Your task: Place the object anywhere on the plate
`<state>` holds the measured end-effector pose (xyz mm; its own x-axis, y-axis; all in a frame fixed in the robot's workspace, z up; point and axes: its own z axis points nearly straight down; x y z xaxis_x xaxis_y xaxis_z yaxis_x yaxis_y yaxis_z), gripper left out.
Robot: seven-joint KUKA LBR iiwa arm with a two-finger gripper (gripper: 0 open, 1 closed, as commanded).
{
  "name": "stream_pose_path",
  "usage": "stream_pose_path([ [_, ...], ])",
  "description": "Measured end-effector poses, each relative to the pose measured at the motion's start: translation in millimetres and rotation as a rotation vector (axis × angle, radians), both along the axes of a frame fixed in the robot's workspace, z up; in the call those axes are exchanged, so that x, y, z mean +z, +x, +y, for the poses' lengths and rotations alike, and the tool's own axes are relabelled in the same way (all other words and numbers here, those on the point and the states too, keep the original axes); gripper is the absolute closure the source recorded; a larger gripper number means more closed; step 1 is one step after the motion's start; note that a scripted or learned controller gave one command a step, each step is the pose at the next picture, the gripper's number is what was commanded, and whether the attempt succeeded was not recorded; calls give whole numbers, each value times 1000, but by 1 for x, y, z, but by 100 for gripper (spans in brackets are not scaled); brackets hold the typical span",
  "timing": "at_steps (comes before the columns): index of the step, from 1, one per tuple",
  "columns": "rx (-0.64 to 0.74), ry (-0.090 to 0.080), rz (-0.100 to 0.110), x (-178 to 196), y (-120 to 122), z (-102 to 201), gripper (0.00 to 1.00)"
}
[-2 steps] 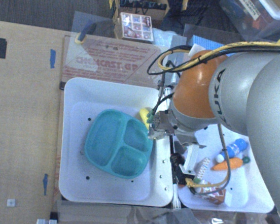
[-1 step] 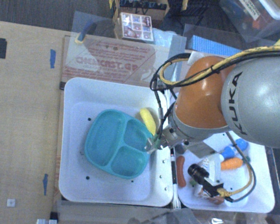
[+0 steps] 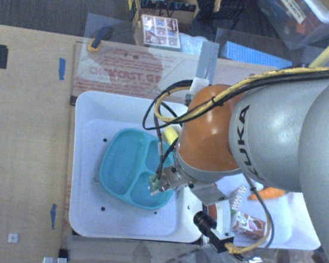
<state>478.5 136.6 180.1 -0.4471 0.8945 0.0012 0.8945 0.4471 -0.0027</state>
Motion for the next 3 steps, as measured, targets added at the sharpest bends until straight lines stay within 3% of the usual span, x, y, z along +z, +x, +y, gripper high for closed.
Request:
stream_pose_path([
  [1, -144, 5, -7, -51, 2, 74, 100],
  [2, 316, 0, -5, 194, 1, 70, 100],
  [3, 97, 0, -3, 19, 10, 28, 100],
])
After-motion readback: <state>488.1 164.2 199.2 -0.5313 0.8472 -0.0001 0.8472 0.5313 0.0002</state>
